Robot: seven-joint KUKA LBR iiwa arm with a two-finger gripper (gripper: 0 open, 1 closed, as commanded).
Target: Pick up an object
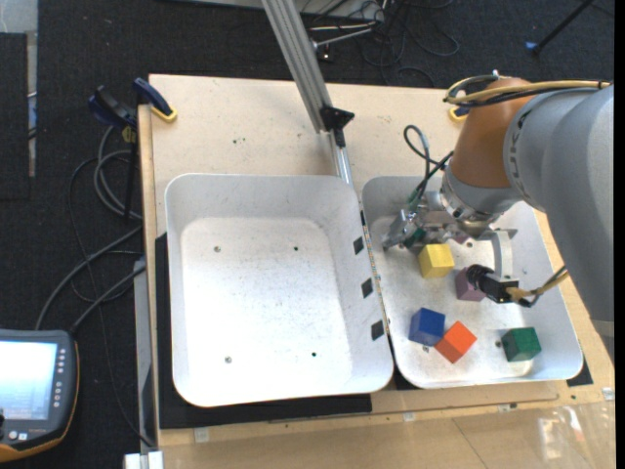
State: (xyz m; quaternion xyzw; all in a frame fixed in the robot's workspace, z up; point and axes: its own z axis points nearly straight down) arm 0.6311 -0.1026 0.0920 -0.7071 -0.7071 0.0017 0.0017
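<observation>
My gripper [420, 233] hangs low over the upper part of the right bin [547, 262], below the arm's orange band. A yellow block [436, 260] lies just below and right of it, very close or touching. A purple block [469, 283] rests to the right of the yellow one, beside a black cable end. Nearer the front of the bin lie a blue block [427, 326], an orange block [456, 342] touching it, and a green block [520, 344]. I see nothing lifted off the bin floor.
The left bin [254, 281] adjoins the right one along a shared rim with black clips. A slanted metal pole [298, 47] crosses the bench's back. Cables and a blue clamp [127, 106] lie off the bench's left edge.
</observation>
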